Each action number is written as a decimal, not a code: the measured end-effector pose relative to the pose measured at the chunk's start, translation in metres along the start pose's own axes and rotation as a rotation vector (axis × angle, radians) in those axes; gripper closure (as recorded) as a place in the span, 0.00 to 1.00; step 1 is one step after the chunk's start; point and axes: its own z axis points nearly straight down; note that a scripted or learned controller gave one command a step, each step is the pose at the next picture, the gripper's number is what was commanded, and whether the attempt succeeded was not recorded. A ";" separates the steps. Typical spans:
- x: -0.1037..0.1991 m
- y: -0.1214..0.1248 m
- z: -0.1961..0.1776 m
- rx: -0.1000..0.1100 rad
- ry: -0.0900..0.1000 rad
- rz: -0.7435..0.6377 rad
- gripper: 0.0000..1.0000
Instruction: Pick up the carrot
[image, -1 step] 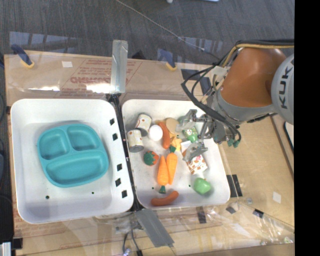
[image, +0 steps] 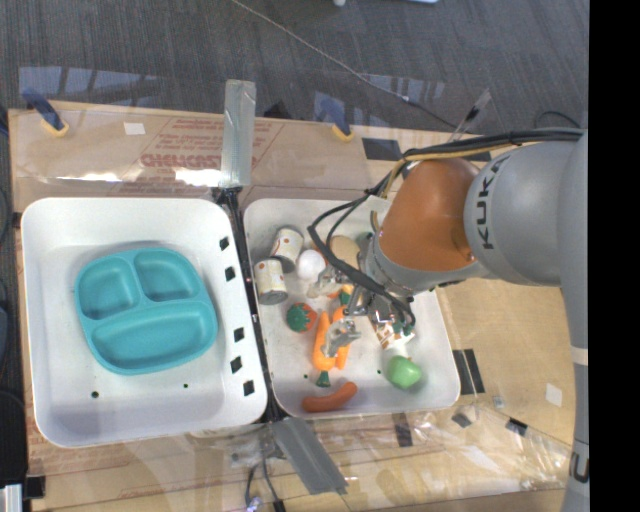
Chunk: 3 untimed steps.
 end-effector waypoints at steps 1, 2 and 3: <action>0.020 0.034 0.019 -0.003 0.019 0.067 0.00; 0.019 0.035 0.009 -0.002 0.017 0.058 1.00; 0.019 0.035 0.009 -0.002 0.017 0.058 0.00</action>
